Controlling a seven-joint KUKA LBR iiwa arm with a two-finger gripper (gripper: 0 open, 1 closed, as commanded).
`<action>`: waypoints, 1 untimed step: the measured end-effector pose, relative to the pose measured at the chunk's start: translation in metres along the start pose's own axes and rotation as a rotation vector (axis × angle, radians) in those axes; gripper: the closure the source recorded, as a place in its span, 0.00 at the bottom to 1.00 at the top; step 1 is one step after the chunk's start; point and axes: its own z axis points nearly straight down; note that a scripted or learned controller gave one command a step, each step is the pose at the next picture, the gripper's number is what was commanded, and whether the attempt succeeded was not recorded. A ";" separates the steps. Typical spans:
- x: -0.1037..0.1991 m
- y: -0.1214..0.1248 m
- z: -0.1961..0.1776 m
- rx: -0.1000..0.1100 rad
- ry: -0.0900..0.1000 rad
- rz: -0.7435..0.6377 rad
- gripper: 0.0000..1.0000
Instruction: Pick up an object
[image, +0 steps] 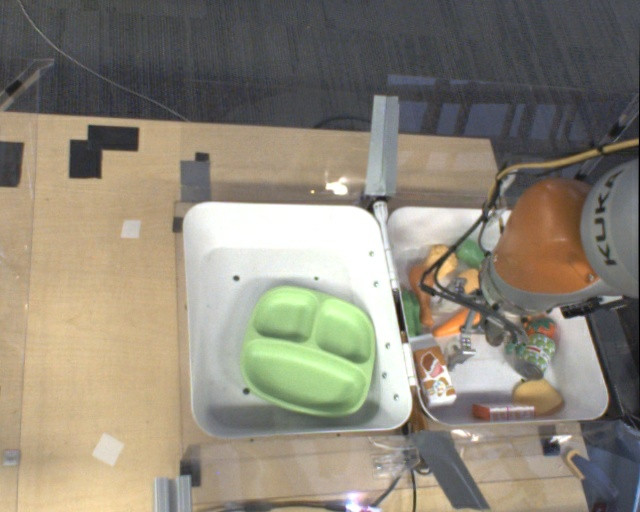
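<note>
The right bin (590, 395) holds several small objects: a small carton with a red and white label (436, 378), a red bar (503, 411), a tan rounded piece (538, 396), a green and red can (530, 350), an orange carrot-like piece (449, 323) and a yellow item (437, 262). My gripper (470, 335) hangs low over the middle of this bin, under the arm's orange band (542, 240), right by the orange piece. The wrist hides most of the fingers.
The left bin (210, 290) holds a green divided plate (310, 350) with three compartments. A metal divider post (380, 150) stands between the bins at the back. Wooden bench surface lies to the left.
</note>
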 end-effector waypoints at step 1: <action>-0.007 0.000 0.001 0.001 0.007 0.086 0.00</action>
